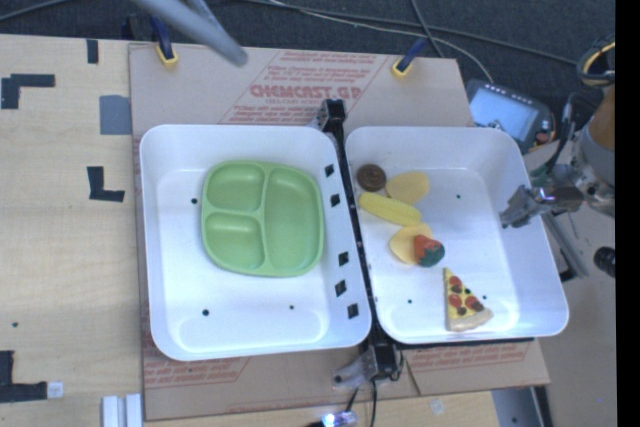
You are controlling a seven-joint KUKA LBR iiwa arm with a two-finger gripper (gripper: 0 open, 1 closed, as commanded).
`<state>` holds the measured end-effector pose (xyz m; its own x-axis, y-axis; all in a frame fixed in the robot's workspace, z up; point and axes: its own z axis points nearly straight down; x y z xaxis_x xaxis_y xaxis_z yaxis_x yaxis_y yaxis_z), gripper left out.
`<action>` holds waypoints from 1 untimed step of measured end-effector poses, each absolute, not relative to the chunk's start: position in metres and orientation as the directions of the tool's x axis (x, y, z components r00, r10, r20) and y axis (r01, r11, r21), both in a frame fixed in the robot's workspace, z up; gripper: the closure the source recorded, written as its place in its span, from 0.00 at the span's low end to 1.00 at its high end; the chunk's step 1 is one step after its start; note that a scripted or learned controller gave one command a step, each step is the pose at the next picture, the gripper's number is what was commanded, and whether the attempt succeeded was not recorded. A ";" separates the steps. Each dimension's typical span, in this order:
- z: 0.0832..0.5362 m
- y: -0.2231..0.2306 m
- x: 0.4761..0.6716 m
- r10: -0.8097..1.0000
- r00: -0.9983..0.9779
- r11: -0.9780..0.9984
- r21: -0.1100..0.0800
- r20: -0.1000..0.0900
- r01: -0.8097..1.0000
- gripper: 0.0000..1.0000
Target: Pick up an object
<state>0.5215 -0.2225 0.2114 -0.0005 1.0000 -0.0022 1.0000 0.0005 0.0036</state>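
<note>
Left bin (160, 245): just a green plate (264, 218) with three parts, lying flat. Right bin (500, 155): a brown cookie (372, 177), a yellow banana (390, 209) pointing left to right, a strawberry piece (421, 248), and nearer, a pizza slice (463, 301). Claw (522, 206) over the right rim, toys to its left, plenty of bare floor between. Spread or pressed together: too blurry to tell.

On my feed the arm (600, 130) shows an orange band over a grey wrist, dark cables looping beside it, and a grey metal gripper (520, 207) with dark fittings.
</note>
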 end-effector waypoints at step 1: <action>0.254 -0.223 0.523 1.000 -0.002 0.002 0.004 -0.002 1.000 1.00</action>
<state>0.5225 -0.2227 0.2539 -0.0015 1.0000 -0.0021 1.0000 0.0015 0.0036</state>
